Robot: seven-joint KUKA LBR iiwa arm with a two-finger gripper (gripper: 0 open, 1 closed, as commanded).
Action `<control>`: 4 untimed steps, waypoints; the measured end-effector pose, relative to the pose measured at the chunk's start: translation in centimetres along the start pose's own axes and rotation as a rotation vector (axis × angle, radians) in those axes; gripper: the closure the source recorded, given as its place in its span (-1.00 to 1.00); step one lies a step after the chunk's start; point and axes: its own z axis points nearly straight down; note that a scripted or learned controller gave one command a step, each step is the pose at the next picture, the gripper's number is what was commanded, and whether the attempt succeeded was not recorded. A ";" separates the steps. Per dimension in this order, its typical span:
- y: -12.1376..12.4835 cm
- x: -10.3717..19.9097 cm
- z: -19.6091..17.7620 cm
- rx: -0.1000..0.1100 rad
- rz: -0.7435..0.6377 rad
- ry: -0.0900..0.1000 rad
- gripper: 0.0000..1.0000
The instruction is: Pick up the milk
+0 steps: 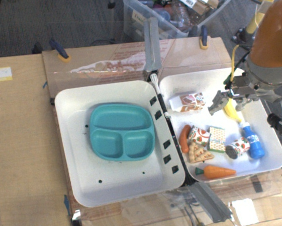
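Note:
The milk (192,101) is a small white carton with red-brown print. It lies on its side near the back left of the right bin (275,163). My gripper (228,105) hovers in the same bin, a short way right of the carton and apart from it. Its two grey fingers are spread open with nothing held between them. A yellow banana (231,112) lies just beneath them. The grey arm with its orange band (273,29) comes in from the right.
The right bin also holds a blue bottle (254,146), a small can (237,148), a green box (217,140), a red-patterned box (200,134), a sausage (184,137), a pizza slice (198,153) and a carrot (216,171). A teal divided plate (120,132) sits in the left bin (80,182).

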 end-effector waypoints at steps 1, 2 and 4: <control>-8.0 -3.1 13.3 -0.011 -0.009 -0.004 -1.00; 8.3 -7.7 8.2 -0.005 -0.173 -0.003 -1.00; 1.7 -7.8 11.4 -0.029 -0.205 -0.009 1.00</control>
